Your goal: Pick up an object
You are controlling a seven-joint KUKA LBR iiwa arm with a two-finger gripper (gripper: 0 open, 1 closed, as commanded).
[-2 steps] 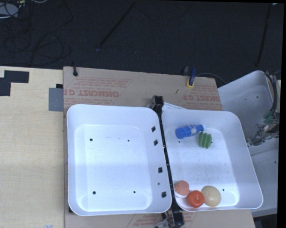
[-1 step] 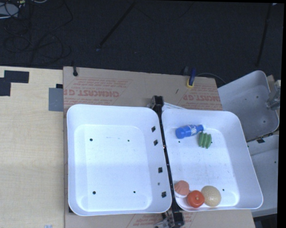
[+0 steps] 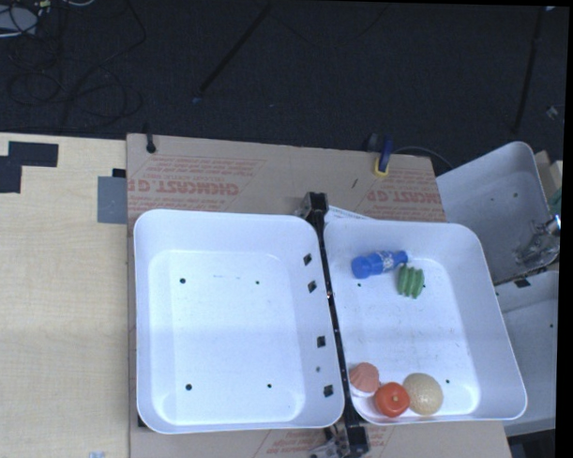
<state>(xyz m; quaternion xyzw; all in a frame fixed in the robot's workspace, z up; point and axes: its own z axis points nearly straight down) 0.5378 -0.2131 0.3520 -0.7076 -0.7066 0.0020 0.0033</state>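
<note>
Right bin [image 3: 472, 277] holds all the candidates; left bin [image 3: 174, 238] sits beside it on the counter. Blue bottle [image 3: 377, 263] lies on its side near the back, w/ a green ridged piece [image 3: 411, 280] just beside it. At the front edge, a pink piece [image 3: 363, 376], red tomato-like ball [image 3: 391, 399] and beige ball [image 3: 422, 392] cluster, touching. Arm's jaws: can't tell their state. Judging by looks, all seem light, rigid plastic; round ones prob. roll and slip. Bottle looks easiest: grip across its body, mid-length.
</note>
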